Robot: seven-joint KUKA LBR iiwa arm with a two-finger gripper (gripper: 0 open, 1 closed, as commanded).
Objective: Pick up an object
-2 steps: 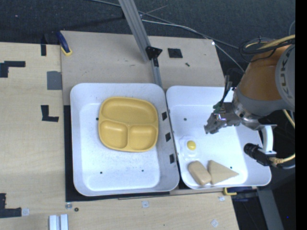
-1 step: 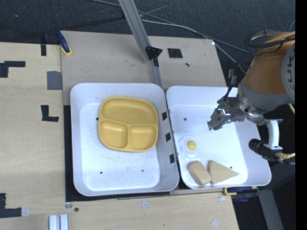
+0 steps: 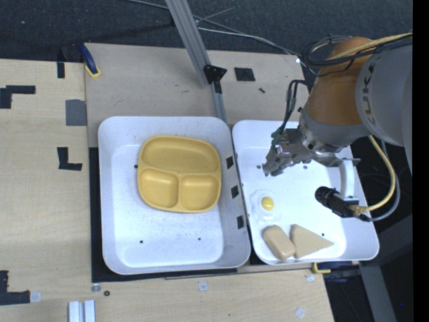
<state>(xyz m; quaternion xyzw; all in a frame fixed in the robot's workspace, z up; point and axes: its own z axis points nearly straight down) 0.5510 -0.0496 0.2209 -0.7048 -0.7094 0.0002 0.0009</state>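
In the right bin lie a fried egg toy, a tan bread roll and a beige wedge, all near the bin's front. My gripper hangs over the bin's middle, above and slightly behind the egg. Nothing shows between its fingertips. The arm's grey wrist with its orange band covers the bin's back right part.
The left bin holds a yellow divided plate. A metal pole slants in from the top to the gap between the bins. A black cable fitting sits over the right bin's right side.
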